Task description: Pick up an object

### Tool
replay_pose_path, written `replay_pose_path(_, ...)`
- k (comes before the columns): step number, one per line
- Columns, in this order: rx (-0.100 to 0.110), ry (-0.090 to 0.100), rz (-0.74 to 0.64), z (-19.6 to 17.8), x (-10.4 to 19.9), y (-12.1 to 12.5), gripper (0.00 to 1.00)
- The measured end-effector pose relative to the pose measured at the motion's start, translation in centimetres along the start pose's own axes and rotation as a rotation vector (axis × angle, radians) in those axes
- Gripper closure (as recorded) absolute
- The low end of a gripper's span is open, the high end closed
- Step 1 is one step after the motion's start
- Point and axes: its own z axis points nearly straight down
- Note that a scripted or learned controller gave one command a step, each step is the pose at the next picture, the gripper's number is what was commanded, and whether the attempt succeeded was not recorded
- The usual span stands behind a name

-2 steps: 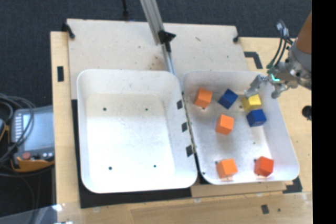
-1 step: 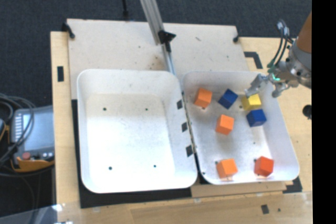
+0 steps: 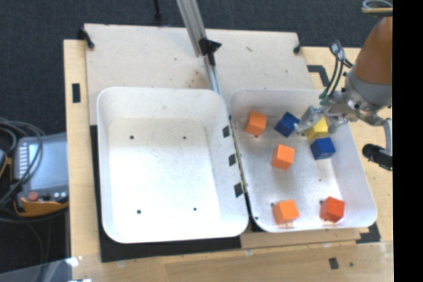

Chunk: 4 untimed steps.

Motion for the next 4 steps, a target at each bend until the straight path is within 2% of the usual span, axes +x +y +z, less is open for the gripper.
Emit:
replay_pose_path(1, -0.012, -0.006, 0.003, 5.3, 0.5, -0.1, 0.0)
replay_pose_path(2, -0.008, -0.002, 0.006, 6.3, 0.4, -0.1, 0.0)
replay_pose_path(3, -0.008, 0.0, 0.007, 5.4, 0.4, -0.1, 1.0)
replay_pose_path(4, -0.007, 0.0, 0.001, 0.4, 0.1, 1.0, 1.0)
